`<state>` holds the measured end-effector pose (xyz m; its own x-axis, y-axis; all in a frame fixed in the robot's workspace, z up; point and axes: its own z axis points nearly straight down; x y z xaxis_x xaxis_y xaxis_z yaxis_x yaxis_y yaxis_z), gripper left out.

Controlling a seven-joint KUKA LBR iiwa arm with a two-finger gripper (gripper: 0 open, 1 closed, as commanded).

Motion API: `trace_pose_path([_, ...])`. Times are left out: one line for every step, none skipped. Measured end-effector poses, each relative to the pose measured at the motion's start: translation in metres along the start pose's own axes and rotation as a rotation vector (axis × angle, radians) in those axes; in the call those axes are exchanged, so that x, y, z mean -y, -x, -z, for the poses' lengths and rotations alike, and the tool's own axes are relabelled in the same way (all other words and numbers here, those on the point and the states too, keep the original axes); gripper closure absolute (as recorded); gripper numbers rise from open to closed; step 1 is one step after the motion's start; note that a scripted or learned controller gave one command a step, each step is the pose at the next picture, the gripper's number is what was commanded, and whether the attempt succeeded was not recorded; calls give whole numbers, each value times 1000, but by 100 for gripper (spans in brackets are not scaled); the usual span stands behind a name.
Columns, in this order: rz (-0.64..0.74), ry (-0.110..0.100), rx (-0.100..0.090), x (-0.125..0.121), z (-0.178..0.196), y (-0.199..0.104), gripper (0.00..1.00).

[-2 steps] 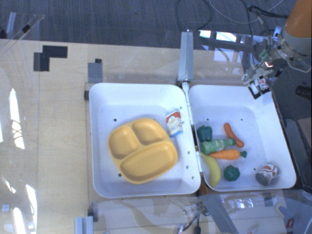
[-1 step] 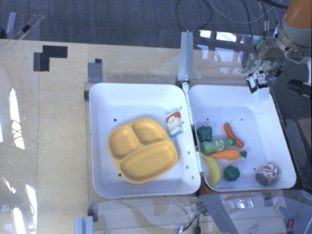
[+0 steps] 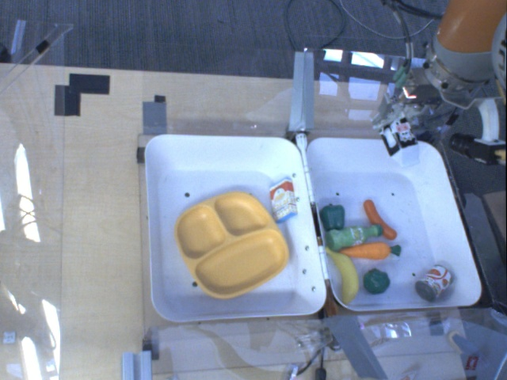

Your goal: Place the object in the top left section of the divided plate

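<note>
Arm [image 3: 475, 22] cut off by frame's upper right edge. Claw [image 3: 394, 129] too small and cluttered to read. Can [image 3: 434, 283] label blurred at lower right.

No text was legible. The small carton [image 3: 283, 199] and the can [image 3: 434, 282] bore printed labels, but their wording was too small and blurred to be read.

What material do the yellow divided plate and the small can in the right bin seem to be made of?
Divided plate: probably plastic, one even yellow colour with a soft sheen and rounded moulded edges. Can: likely metal with a printed label, judging by its greyish shiny end; too small to be sure.
</note>
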<state>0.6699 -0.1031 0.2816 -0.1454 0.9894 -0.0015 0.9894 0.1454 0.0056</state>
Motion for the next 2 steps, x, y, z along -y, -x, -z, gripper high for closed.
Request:
trace_pose_path([210,0,1,25,-27,67,100])
trace_pose_path([311,1,1,9,-55,61,100])
